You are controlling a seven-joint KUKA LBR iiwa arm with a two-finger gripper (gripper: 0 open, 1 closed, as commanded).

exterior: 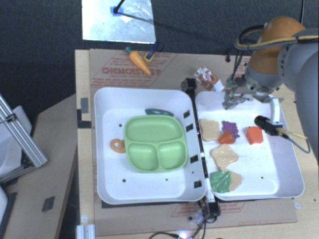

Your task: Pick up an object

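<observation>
Leaf flat, green, right bin front | tray glossy, three-welled, left bin | gripper metallic, rear rim; grip undetermined.

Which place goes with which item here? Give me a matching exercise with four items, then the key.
Items:
1. green tray
2. toy carrot
3. purple grapes
4. pretzel

Places:
A. on the cardboard beyond the bins
B. right bin, beside a bread slice
C. middle of the left bin
D. left bin, just left of the tray

Pairs: 1-C, 2-A, 3-B, 4-D
</observation>
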